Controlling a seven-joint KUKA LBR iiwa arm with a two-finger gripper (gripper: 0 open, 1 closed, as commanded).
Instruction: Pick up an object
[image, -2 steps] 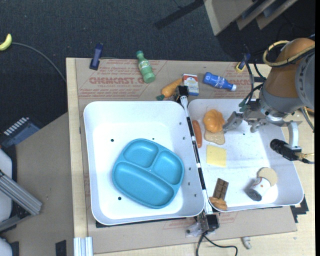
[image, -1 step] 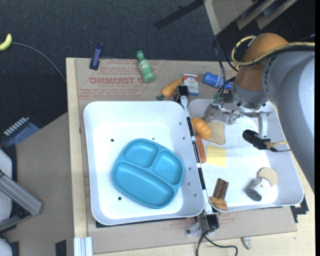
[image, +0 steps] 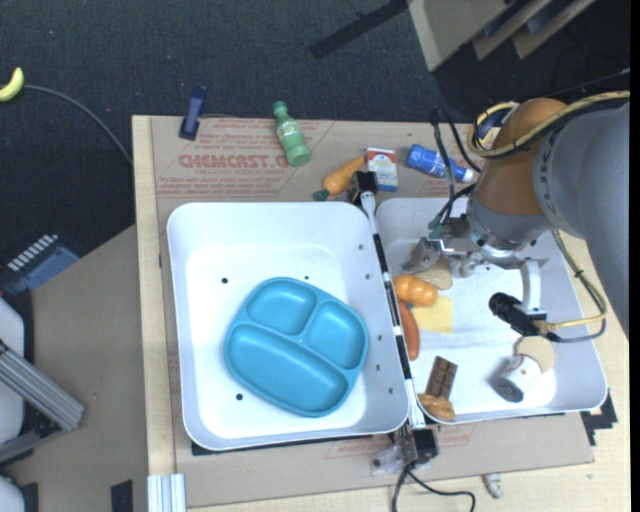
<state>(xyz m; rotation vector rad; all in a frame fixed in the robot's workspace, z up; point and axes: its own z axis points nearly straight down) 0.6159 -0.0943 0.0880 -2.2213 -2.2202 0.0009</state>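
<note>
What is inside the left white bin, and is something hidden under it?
The left white bin holds one blue divided plate, lying flat, its three compartments bare. Whatever lies under the plate cannot be seen, because the plate covers it.

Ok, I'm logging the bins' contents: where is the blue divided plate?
The blue divided plate lies in the left bin, toward its lower middle, across the divider from the carrot in the right bin.

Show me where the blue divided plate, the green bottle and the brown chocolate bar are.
blue divided plate (image: 296, 345): camera view, on its middle ridge.
green bottle (image: 292, 136): camera view, on its body.
brown chocolate bar (image: 441, 376): camera view, on its top face.
</note>
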